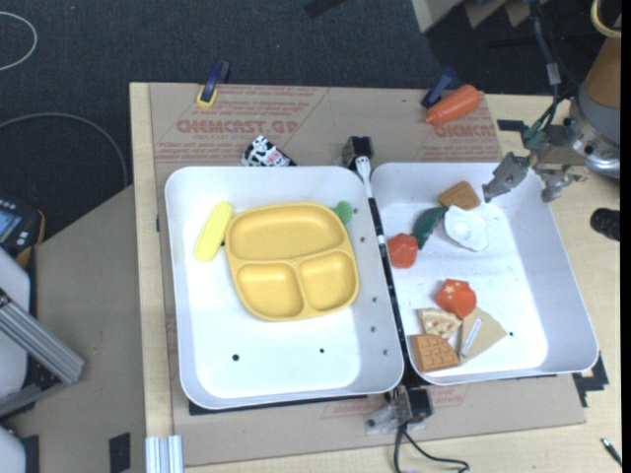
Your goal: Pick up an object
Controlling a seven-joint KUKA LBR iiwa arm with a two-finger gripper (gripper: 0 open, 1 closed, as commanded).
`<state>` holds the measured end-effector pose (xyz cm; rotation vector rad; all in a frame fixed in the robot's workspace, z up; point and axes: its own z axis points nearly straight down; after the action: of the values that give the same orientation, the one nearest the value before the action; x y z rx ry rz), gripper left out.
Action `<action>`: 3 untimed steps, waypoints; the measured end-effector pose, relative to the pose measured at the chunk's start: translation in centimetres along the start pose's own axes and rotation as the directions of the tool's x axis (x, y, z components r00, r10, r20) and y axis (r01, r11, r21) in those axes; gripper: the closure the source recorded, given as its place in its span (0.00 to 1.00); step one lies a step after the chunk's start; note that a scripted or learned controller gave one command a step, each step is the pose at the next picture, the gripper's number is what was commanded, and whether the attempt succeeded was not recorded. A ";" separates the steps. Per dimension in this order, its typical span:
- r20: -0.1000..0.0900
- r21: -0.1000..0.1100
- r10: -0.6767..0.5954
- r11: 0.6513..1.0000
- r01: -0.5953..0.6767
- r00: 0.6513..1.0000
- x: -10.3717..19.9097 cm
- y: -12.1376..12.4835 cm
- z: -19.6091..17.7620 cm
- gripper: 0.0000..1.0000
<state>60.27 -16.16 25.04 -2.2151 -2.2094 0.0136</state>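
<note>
My gripper (525,180) hangs over the back right part of the right bin (562,294), open, with nothing between its fingers. Its left finger (501,178) is just right of a brown toast piece (459,196). Below the toast lie a white lump (468,228) and a dark green piece (429,222). A red tomato (402,250) rests by the bin's left wall. Toward the front are a red strawberry-like toy (455,296), waffle crackers (438,340) and a pale wedge (481,331).
The left bin (197,343) holds a yellow divided plate (293,259), a yellow corn cob (212,231) and a small green piece (343,211). On the bench behind the bins lie an orange carrot (454,104), a black-and-white toy (266,153) and a blue-yellow clamp (210,85).
</note>
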 end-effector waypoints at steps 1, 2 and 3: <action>0.003 -0.014 -0.003 1.000 0.003 1.000 0.0 0.2 -0.8 0.00; 0.001 -0.009 -0.003 1.000 0.003 1.000 0.1 0.5 3.5 0.00; 0.000 -0.008 -0.003 1.000 0.003 1.000 0.8 0.5 9.7 0.00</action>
<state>60.64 -15.34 15.35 -2.2157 -2.2170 0.0054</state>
